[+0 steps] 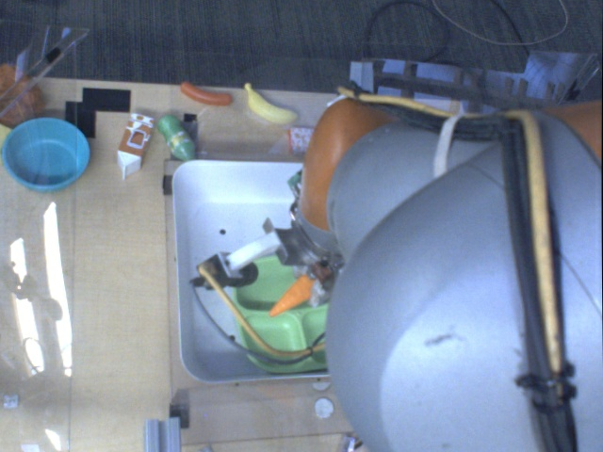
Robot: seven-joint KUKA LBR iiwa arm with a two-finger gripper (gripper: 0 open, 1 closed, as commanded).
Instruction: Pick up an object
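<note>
Gripper (314, 264) sits right by the carrot (294, 295) on the green tub (279, 337) hugging the white bin's (203, 205) lower edge, upper-left floor free, can't tell its grip tbh.

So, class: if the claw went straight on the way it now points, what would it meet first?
Probably the orange carrot, lying on the green dish in the white bin, just ahead of the claw. Depth is hard to judge from this view.
</note>
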